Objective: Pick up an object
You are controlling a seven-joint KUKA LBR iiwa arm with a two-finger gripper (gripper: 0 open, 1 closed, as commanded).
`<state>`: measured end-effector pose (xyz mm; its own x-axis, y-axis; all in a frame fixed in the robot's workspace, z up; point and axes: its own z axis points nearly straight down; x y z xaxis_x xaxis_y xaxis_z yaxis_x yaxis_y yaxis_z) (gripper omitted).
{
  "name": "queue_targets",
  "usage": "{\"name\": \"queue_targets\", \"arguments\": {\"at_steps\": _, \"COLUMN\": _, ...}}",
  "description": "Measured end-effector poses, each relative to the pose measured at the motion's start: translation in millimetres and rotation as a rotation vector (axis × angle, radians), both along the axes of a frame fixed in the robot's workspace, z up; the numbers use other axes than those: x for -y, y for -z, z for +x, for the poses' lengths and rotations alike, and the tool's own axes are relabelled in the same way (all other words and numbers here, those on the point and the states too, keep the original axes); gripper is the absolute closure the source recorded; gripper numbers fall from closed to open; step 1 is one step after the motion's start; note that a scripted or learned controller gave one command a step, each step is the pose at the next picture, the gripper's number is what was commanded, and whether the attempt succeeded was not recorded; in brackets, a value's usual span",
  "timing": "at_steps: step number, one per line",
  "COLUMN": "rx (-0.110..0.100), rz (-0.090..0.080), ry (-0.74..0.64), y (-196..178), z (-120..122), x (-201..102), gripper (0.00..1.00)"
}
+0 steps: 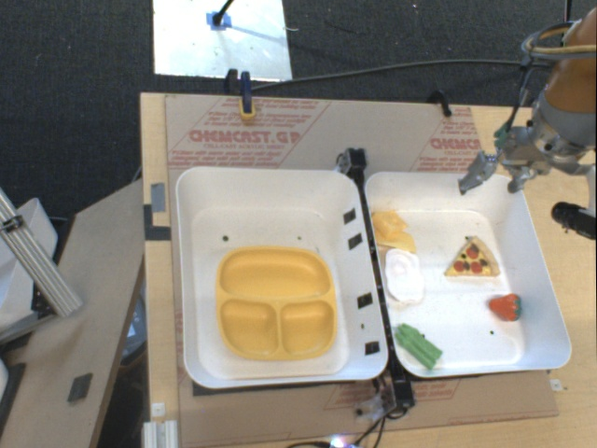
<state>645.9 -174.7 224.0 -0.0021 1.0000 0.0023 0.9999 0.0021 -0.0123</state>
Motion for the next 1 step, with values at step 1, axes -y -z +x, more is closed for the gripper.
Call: {"name": "queue_targets", "arguments": {"at_steps": 1, "rx": 0.009, "rz": -0.002, "ry": -0.002, "y": -5.9, "z": 2.1, "x": -0.6, "gripper": 0.0}}
